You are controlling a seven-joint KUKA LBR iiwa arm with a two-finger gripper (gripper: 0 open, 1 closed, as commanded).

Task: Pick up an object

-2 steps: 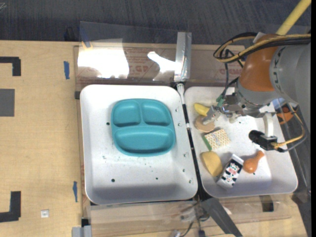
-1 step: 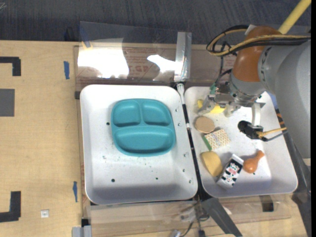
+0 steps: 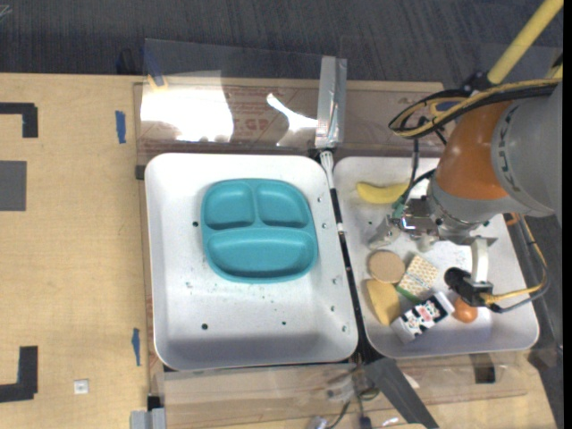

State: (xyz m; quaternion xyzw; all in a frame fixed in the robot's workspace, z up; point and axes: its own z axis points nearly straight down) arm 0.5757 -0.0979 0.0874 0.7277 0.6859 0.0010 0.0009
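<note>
From my remote station, the pincer (image 3: 404, 223) hung low in the right white plastic bin (image 3: 523, 329), and I could not tell its state. The flat round tan disc (image 3: 386, 264) lay just below-left of it, the yellow banana (image 3: 380, 192) just above, long axis across the bin. Clutter crowded the floor; the wall stood near on the left.

Banana (image 3: 380, 192) partly behind the arm (image 3: 500, 164); gripper (image 3: 399, 224) fingers too indistinct to read.
</note>
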